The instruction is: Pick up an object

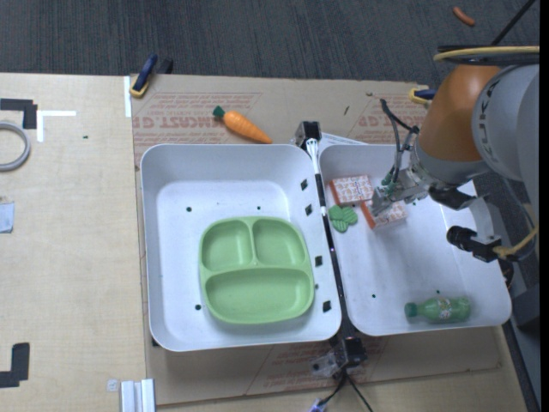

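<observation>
Small flat carton (360, 197), white with a red pattern and an orange edge, lying in the right bin (429, 316) directly under and just left of the gripper (393, 197). Green leaf-shaped piece (343, 219) touching its lower left corner. Green bottle (438, 309) well below. Finger spread: cannot tell.

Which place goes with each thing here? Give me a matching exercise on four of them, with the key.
Things:
1. carrot
2. plate
3. bottle
4. leaf

Places:
A. left bin, near its middle
B. right bin, near corner
C. on the cardboard behind the left bin
D. right bin, by the wall shared with the left bin

Pairs: 1-C, 2-A, 3-B, 4-D
</observation>
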Motion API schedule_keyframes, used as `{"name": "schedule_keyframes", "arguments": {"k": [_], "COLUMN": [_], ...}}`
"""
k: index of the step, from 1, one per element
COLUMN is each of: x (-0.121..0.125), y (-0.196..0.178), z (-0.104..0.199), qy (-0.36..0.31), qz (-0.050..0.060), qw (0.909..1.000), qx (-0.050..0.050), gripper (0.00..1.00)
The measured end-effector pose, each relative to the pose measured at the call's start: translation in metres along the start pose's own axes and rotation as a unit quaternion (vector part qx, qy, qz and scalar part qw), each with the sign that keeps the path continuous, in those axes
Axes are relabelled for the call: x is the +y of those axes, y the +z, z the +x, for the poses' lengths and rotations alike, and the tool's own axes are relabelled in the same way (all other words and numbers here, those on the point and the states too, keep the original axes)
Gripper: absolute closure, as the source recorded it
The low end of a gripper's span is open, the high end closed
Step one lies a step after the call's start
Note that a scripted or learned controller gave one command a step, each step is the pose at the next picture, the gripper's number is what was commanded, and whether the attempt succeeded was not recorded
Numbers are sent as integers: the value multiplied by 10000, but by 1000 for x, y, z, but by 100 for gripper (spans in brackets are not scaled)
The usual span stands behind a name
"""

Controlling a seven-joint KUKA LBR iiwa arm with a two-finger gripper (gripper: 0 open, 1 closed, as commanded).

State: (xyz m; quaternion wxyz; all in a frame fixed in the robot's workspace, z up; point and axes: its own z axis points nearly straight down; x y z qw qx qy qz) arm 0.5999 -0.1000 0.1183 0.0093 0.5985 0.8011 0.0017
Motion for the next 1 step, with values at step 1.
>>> {"name": "schedule_keyframes", "arguments": {"k": [1], "x": [0], "y": [0], "z": [0], "qy": [-1], "qz": [1], "qw": [10000], "qx": [0], "gripper": [0]}}
